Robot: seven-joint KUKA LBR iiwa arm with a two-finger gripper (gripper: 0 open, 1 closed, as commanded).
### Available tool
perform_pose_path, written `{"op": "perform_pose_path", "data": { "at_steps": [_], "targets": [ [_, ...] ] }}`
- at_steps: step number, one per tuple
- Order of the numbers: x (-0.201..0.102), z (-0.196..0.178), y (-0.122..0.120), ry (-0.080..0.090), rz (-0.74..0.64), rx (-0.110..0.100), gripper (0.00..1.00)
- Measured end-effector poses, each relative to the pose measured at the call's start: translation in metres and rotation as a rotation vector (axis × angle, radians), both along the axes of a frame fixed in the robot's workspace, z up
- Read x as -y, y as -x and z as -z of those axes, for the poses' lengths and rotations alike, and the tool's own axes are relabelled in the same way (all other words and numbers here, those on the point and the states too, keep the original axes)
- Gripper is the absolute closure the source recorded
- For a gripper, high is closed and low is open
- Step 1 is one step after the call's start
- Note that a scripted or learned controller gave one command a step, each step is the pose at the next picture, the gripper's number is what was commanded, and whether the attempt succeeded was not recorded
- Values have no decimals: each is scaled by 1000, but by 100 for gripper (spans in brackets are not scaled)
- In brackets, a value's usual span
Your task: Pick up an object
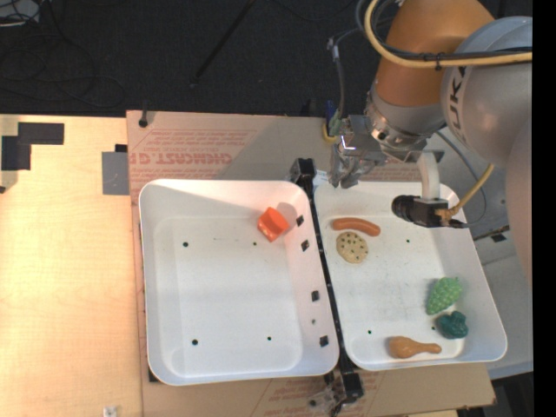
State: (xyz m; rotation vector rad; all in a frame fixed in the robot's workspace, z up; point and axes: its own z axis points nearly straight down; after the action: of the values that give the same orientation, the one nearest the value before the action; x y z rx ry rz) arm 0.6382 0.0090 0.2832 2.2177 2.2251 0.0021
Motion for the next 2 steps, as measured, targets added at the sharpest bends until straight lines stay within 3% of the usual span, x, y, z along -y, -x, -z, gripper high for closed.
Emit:
{"op": "perform_pose_path", "data": {
  "at_steps": [1, 2],
  "targets": [
    [-25, -14, 22, 0, 0, -4, 100],
    [-25, -18, 34, 1, 1, -6, 100]
  ]
}}
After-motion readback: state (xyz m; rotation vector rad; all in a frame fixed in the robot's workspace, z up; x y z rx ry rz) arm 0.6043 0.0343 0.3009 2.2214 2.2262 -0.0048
